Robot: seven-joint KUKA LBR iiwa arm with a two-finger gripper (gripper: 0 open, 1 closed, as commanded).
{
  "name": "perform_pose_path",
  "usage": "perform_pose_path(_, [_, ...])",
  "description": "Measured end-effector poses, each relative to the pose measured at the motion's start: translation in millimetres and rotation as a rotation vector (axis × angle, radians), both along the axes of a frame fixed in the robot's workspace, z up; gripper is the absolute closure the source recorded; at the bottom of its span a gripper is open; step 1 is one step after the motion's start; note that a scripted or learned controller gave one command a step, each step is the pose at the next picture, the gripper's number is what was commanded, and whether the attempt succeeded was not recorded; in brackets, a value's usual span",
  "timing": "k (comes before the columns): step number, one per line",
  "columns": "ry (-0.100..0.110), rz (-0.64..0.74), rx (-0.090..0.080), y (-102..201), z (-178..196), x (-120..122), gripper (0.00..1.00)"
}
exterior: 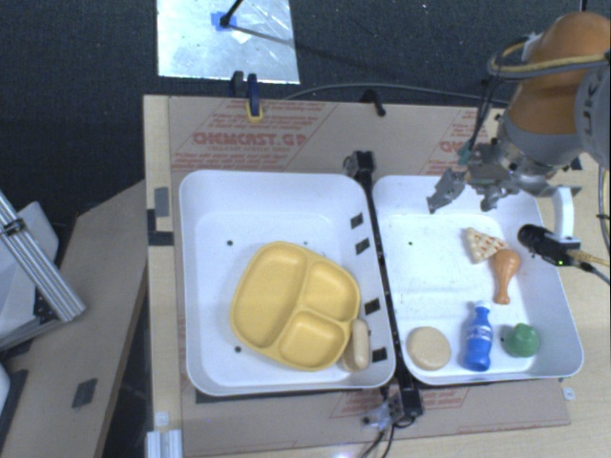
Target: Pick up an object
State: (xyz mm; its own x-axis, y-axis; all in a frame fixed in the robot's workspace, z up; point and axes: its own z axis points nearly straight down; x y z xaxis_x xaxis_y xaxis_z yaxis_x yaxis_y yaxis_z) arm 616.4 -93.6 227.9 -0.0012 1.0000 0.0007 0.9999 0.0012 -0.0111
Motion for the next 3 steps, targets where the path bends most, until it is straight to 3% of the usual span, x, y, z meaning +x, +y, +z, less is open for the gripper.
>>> perform_pose_path(1, [-0.012, 0.002, -0.001, 0, 8, 2, 0.0])
perform_pose_path(3, [-0.009, 0.001, -0.001, 6, -79, 3, 0.0])
